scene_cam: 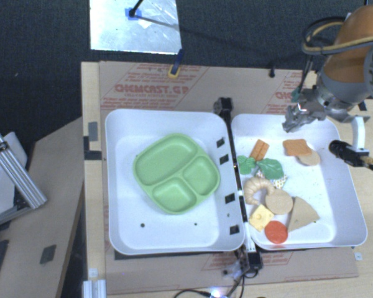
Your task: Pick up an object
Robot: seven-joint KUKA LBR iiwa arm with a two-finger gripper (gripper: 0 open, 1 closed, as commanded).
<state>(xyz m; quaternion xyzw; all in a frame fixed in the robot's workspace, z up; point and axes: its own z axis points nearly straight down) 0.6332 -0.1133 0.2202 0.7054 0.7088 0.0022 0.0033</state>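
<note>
White plastic, two shallow bins side by side: you have a green divided plate [176, 174] alone in the left bin [121, 225], and all the small food pieces crowded in the right bin [345, 213].

Position: the gripper [294, 120] hangs at the twelve o'clock rim of the right bin, near its back wall, well apart from the cluster. Nearest to it is a brown toast slice [296, 146] with a pale round piece [309, 159] touching it at four o'clock. An orange cracker [258, 149] lies toward ten o'clock of the bin; green leaves [269, 166], a croissant [255, 188], a tan disc [278, 201], a yellow cheese cube [260, 216], a red disc [276, 231] and a tan wedge [303, 213] pack the centre and six o'clock.

Risks, in my judgement:
- Descending where it hangs now would likely strike the rim or bare floor and close on nothing.
- The centre pieces touch one another; a grab there may pinch two or nudge neighbours.
- Flat pieces such as the discs and toast offer little edge and may slip.

Jaws: you cannot tell from this angle how far apart they stand. Nothing is visible between them, and they touch no piece.
</note>
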